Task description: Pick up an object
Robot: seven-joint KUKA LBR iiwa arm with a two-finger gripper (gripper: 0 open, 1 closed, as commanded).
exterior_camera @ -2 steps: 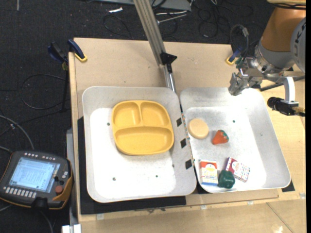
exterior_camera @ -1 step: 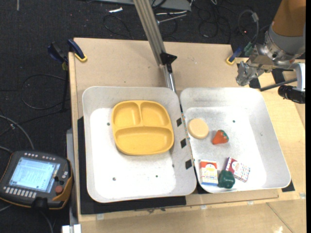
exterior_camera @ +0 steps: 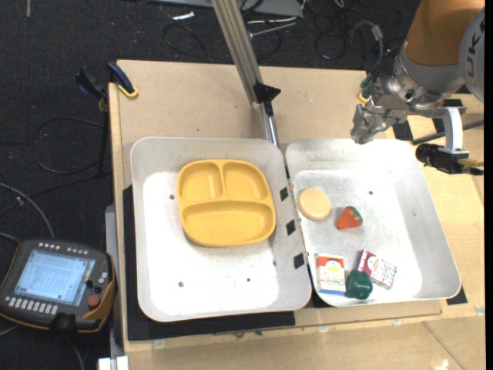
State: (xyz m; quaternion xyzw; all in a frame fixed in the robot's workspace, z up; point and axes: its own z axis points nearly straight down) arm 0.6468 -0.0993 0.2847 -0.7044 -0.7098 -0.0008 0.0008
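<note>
two white bins (exterior_camera: 154, 168) on tabletop (exterior_camera: 323, 91), yellow divided plate (exterior_camera: 226, 203) in left bin, strawberry (exterior_camera: 349, 218) in right, claw (exterior_camera: 365, 128) above far rim, finger spread unclear

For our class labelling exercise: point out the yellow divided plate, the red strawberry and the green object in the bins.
yellow divided plate (exterior_camera: 227, 223): camera view, floor of its large compartment.
red strawberry (exterior_camera: 349, 218): camera view, middle of its red body.
green object (exterior_camera: 358, 285): camera view, centre of its top.

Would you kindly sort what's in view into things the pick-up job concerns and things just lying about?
Job:
gripper
round cream piece
red strawberry
small carton
green piece
second small box
right bin

Lying about:
yellow divided plate
left bin
teach pendant
</note>
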